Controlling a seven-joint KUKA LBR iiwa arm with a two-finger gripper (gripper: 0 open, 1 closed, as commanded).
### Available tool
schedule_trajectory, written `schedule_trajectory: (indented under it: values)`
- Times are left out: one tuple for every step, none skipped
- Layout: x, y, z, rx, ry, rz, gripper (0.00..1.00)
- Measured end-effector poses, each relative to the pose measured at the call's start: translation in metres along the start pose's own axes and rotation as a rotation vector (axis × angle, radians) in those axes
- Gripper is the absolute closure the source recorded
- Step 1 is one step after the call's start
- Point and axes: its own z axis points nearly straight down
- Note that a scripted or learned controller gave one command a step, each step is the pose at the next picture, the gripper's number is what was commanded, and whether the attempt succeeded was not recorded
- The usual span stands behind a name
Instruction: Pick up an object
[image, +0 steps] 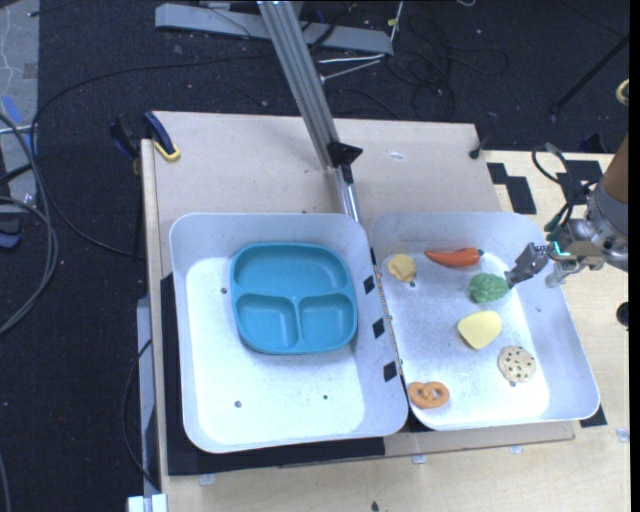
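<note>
The right bin (560, 395) holds several small toy foods: a red chili pepper (452, 257), a green broccoli piece (488, 288), a small yellow piece (401, 267), a larger yellow piece (480, 329), a round cookie (516, 364) and an orange pretzel (429, 394). My gripper (540, 266) hangs at the bin's right rim, just right of the broccoli. Its fingers stand apart with nothing between them.
The left bin (200, 400) carries a blue divided plate (295, 298). A slanted metal pole (305, 85) runs from the top down to the gap between the bins. Cables lie on the dark floor around the bench.
</note>
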Motion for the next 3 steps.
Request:
schedule_trajectory:
  values:
    - [0.000,0.001,-0.001,-0.002,-0.001,0.000,0.00]
    - [0.005,-0.004,0.044,0.002,0.001,0.000,0.00]
    - [0.000,-0.004,0.106,0.002,0.001,0.002,0.00]
